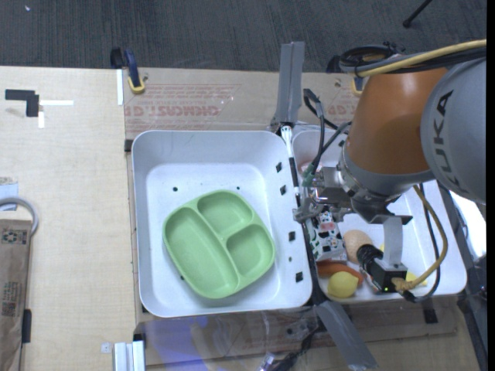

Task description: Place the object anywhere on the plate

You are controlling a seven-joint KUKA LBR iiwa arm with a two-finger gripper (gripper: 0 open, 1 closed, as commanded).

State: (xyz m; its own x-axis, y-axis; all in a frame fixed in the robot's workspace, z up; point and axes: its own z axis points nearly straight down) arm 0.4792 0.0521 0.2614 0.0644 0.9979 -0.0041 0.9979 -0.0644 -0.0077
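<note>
A light green divided plate [219, 243] lies in the left white bin [155, 207], with nothing on its three compartments. My gripper [313, 205] hangs over the left edge of the right bin [433, 284], just right of the wall between the bins, under the arm's orange band. Below it in the right bin lie a yellow lemon-like fruit [343, 284], a peach-coloured round object [356, 243], a red piece [335, 269] and a white patterned item [328, 236]. The arm hides much of that bin.
The grey and orange arm [402, 130] covers the upper right bin, with cables looping around it. A cardboard sheet [201, 103] lies behind the bins. A brown paper bag [14, 284] sits at the far left on the bench.
</note>
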